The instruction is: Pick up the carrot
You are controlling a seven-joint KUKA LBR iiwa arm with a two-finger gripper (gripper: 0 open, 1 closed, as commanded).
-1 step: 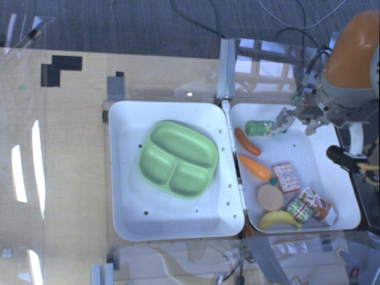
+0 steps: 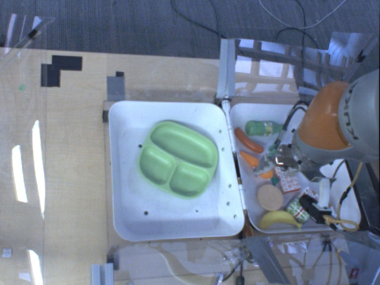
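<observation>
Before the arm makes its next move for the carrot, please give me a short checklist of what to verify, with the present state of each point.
1. Carrot visible in right bin: ok.
2. Tool positioned over carrot: not ok, it sits just right of it.
3. Carrot free of neighbours: not ok, the sausage lies right beside it.
4. Tool holds carrot: not ok, nothing seen between its fingers.
5. Green plate out of the way in left bin: ok.
</observation>
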